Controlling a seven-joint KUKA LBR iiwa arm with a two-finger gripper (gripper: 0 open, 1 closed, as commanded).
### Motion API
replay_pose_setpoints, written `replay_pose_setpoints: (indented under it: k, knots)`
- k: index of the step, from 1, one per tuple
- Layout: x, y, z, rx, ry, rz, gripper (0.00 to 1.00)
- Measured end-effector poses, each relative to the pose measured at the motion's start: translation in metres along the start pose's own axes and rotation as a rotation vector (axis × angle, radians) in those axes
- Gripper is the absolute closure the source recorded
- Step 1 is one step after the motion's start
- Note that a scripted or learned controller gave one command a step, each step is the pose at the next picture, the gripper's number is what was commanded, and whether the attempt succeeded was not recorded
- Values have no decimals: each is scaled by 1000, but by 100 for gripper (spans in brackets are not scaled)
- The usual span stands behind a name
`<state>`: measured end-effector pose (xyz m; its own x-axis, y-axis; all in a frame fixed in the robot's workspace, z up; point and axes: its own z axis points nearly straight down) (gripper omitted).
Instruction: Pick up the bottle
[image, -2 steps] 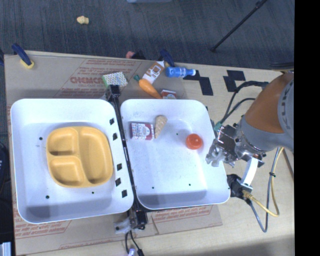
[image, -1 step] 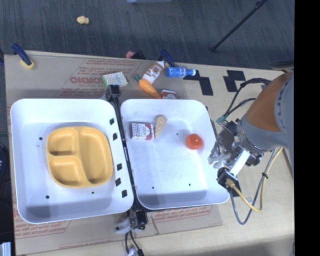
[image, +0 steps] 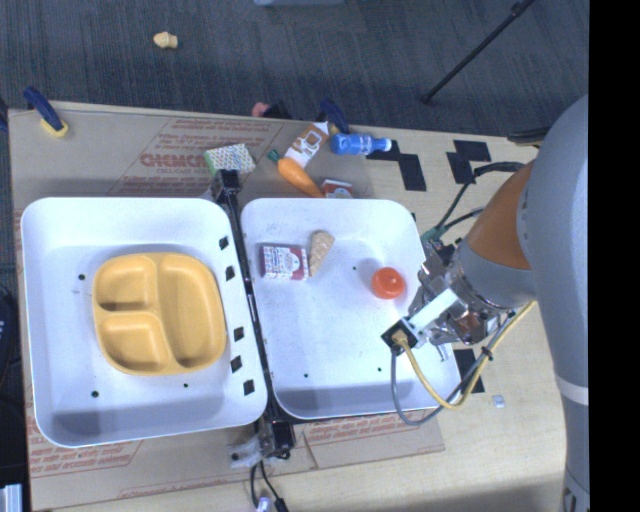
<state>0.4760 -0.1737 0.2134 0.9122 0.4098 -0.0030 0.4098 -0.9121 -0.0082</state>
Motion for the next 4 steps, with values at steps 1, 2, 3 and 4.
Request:
replay_pose_setpoints:
  k: [1,2,3,4]
  knots:
    - [21,-46,-35,-3,1,1,100]
    - [0,-1,-20,-2,0,16,100]
    - [13,-30,-18,0,0,213,100]
    - [11,-25,-21,-2,1,215,100]
